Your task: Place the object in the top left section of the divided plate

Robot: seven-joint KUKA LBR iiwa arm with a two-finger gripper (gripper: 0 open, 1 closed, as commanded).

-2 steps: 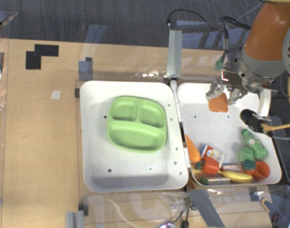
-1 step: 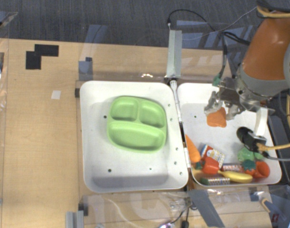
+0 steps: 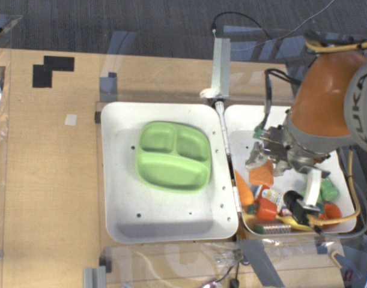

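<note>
In the right bin [image 3: 350, 216], the toy clutter [image 3: 279, 206] looks light, stiff and slick; I'd pinch a piece across its narrow sides. My gripper [image 3: 268, 156] hangs over the orange piece [image 3: 261, 175], grip state possibly hidden. Farther off, the green divided plate [image 3: 172, 156] waits in the left bin [image 3: 114, 179].

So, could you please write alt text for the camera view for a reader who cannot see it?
A grey and orange robot arm reaches over the right bin, its gripper above a jumble of small toy items. A green divided plate sits in the left bin, nothing on it.
</note>
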